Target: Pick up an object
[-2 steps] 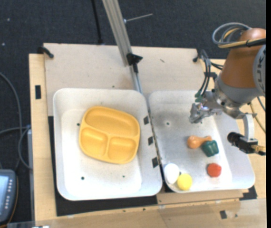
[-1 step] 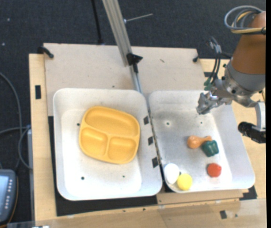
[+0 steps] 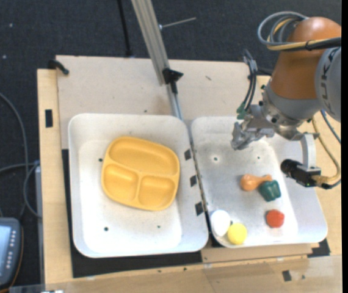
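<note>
The right bin [image 3: 223, 170] holds several small objects near its front right: an orange pear-shaped piece [image 3: 253, 181], a green pepper-like piece [image 3: 270, 190], a red round piece [image 3: 275, 218], a yellow ball [image 3: 237, 233] and a white piece [image 3: 220, 221] at the front edge. My gripper [image 3: 241, 138] hangs over the back part of this bin, up and left of the orange piece and apart from it. Nothing shows between its fingers.
A yellow divided plate [image 3: 141, 172] lies in the left bin [image 3: 88, 224]. A slanted metal rail [image 3: 152, 38] rises behind the bins, ending near the divider. A black cable piece [image 3: 299, 171] hangs by the right bin's rim.
</note>
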Robot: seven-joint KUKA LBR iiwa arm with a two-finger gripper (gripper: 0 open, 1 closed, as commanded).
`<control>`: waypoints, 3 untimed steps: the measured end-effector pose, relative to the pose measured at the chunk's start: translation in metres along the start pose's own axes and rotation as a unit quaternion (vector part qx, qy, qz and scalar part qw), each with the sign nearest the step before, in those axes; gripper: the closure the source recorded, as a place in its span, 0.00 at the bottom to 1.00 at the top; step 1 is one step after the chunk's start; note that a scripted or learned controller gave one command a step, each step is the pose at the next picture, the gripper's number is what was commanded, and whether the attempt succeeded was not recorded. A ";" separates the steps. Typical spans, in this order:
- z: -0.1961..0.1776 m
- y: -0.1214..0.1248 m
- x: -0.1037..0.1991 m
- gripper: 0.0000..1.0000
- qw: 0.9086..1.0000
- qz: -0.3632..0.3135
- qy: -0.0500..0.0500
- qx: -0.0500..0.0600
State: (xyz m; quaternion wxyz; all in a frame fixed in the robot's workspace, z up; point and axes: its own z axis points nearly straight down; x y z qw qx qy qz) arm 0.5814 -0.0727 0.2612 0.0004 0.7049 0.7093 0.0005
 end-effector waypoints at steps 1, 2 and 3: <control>-0.004 -0.001 0.061 1.00 1.000 -0.001 0.001 0.000; -0.007 0.003 0.118 1.00 1.000 -0.001 0.001 0.000; 0.002 -0.004 0.162 1.00 1.000 0.000 0.000 0.001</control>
